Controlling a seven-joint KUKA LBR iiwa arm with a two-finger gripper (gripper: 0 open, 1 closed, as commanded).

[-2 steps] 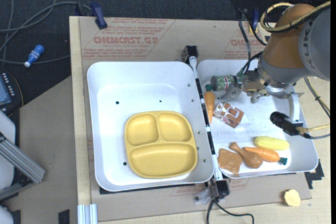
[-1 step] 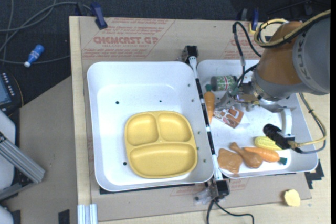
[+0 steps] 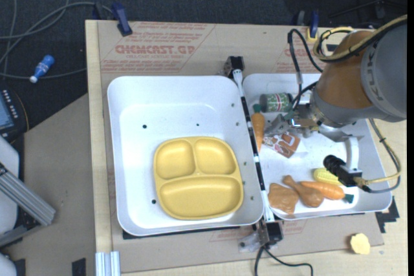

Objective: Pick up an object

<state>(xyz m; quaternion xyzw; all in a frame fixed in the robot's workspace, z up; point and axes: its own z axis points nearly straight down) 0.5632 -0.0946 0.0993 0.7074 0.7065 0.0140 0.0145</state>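
Camera view: the gripper (image 3: 288,124) (finger state impossible to tell) hovers over a snack packet (image 3: 284,142) in the right bin (image 3: 375,200).

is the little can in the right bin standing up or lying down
Lying down. The can rests on its side near the right bin's far edge, its green label wrapped sideways and one end facing left.
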